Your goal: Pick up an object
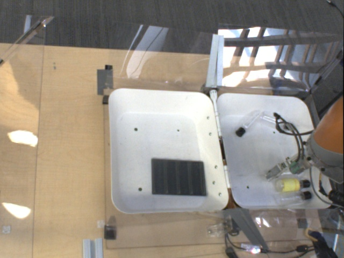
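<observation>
The yellow thing (289, 185) lies on its side in the right bin (252, 160), down near the front corner on my side. It is short and round like a little roll. There are small dark bits just beside its end, but they are too small for me to say what they are.

My pincer (277, 171) is low over that same bin, just above the yellow thing in the picture and very near it. Nothing sits in my pincer that I can see. I cannot tell if my pincer is apart or together, because it is small and grey and blurry here. A small green bit (294, 167) shows on it.

My arm (329, 136) comes in from the right, with its orange band over the edge of the bin. A black cable (285, 126) curls from it over the white floor.

A little clear tube (248, 124) with a dark end lies tilted near the back of the right bin, well apart from the yellow thing.

The left bin (156, 117) touches the right one side by side. In it a flat black pad (178, 177) with lines on it lies near the front.

Both bins sit on the light wood bench (54, 144).
</observation>
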`<state>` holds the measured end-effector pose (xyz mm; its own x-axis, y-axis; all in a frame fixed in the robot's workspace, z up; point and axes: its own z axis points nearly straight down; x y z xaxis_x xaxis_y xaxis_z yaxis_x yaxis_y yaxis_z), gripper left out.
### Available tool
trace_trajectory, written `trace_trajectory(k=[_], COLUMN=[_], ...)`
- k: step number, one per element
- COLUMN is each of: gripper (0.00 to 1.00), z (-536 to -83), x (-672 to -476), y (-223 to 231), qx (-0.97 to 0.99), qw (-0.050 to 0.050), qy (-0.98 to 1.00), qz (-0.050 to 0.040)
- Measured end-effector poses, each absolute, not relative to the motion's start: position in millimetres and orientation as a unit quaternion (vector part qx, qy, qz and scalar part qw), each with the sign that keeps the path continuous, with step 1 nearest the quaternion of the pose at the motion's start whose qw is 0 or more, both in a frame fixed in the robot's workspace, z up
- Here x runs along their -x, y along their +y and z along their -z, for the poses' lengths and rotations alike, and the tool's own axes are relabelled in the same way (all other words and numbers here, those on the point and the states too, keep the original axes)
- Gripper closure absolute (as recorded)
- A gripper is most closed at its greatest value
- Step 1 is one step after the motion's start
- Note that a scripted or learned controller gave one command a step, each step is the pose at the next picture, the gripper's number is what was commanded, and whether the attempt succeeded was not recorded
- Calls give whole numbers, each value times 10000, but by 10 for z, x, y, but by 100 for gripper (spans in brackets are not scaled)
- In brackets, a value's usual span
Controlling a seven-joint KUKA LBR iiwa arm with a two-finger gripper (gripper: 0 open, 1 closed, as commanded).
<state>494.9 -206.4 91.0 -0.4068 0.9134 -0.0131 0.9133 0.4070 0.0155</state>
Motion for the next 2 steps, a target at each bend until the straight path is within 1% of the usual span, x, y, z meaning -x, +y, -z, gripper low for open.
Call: trace_trajectory(k=[1,2], gripper=[0,0], z=[-913,-915], x=[-4943,-4947], y=[-2059,-2023], qx=[-3266,-1563], qw=[108,111], qy=[9451,9877], qz=[-11,6])
